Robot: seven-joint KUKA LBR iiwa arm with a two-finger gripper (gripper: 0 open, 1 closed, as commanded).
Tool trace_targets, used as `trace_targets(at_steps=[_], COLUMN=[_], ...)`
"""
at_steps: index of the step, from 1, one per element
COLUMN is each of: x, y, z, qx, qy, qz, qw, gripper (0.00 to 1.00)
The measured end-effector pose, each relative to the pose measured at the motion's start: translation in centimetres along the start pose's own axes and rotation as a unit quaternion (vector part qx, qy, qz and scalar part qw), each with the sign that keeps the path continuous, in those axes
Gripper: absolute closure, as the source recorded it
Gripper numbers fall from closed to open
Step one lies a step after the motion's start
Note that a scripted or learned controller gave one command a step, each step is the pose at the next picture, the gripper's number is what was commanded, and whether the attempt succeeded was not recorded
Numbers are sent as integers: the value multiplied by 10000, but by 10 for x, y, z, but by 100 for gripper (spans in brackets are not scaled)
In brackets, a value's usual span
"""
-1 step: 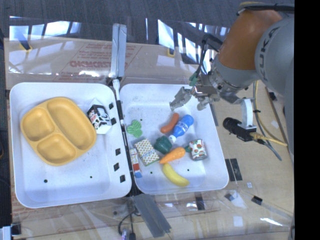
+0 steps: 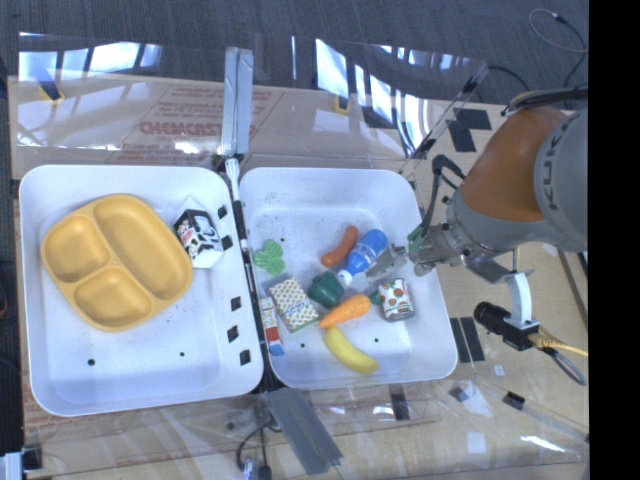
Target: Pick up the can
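Observation:
The can (image 2: 396, 299) is small, with a red and white label, and sits in the right bin (image 2: 425, 348) near its right wall. My gripper (image 2: 405, 253) hangs over the bin's right side, just beyond the can and beside a blue bottle (image 2: 365, 251). Nothing shows held in it. The grey arm with its orange band (image 2: 510, 173) reaches in from the right.
Around the can lie a carrot (image 2: 345, 311), a banana (image 2: 350, 350), a dark green pepper (image 2: 325, 288), a sausage (image 2: 340, 246), a patterned box (image 2: 292, 303) and a green leafy toy (image 2: 268, 258). The left bin (image 2: 60, 378) holds a yellow divided plate (image 2: 115, 260) and a black-and-white carton (image 2: 200, 236).

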State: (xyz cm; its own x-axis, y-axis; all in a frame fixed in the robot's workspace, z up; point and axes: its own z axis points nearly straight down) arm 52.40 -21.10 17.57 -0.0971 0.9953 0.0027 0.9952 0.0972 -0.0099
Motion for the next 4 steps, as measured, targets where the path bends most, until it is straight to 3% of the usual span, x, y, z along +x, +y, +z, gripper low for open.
trace_targets(at_steps=[1, 2, 3, 4], x=[1, 6, 6, 130], y=[-13, -45, -45, -30], z=[76, 88, 81, -20], qx=[-26, -17, 9, -6], qy=[-7, 7, 13, -5], qz=[229, 49, 23, 112], qw=[9997, 10000, 10000, 9999], gripper=[0, 0, 100, 100])
